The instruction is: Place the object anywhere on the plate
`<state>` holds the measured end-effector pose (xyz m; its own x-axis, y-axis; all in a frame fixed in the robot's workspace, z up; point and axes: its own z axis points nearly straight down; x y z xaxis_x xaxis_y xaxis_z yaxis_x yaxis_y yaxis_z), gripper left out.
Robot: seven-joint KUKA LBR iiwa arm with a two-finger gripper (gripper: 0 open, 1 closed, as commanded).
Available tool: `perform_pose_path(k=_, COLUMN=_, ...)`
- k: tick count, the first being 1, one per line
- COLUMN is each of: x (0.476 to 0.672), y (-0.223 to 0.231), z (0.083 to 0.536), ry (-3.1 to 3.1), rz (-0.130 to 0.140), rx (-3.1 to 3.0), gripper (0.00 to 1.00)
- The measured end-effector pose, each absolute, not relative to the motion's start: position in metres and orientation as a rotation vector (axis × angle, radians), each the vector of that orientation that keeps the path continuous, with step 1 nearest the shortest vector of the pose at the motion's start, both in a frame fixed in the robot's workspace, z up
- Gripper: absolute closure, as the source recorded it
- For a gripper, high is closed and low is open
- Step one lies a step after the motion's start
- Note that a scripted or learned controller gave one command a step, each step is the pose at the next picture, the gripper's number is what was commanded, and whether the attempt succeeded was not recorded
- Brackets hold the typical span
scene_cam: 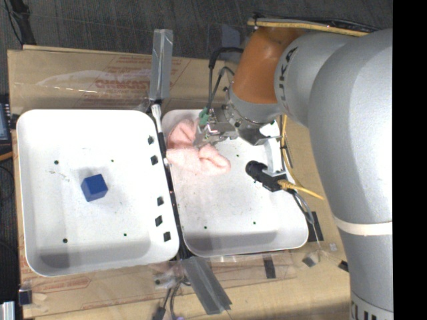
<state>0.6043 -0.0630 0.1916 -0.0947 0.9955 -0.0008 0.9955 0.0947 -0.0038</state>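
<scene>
While the pincer (212,127) hovers, the pink cloth (195,151) stretches diagonally.

Bulky grey arm (347,112) with orange band (257,69) (thin black cables trailing).

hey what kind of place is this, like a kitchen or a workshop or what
Most likely a robotics lab test bench: a grey and orange arm reaches over two white bins, one holding a blue cube, the other a pink soft object.

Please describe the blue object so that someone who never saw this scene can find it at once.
Look at the left bin of the two white ones. The blue cube lies on its floor, left of centre, alone. It is small, hard-edged and blue, unlike the soft pink item in the other bin.
</scene>
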Motion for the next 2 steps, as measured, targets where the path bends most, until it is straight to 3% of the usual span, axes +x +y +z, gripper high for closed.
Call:
perform_pose_path(k=1, x=0.605, y=-0.062, z=0.231, ry=-2.33, rz=0.003, rx=-2.103, gripper=1.0)
perform_pose_path(k=2, x=0.593, y=-0.003, z=0.232, ry=-2.705, rz=0.005, rx=-1.59, gripper=1.0)
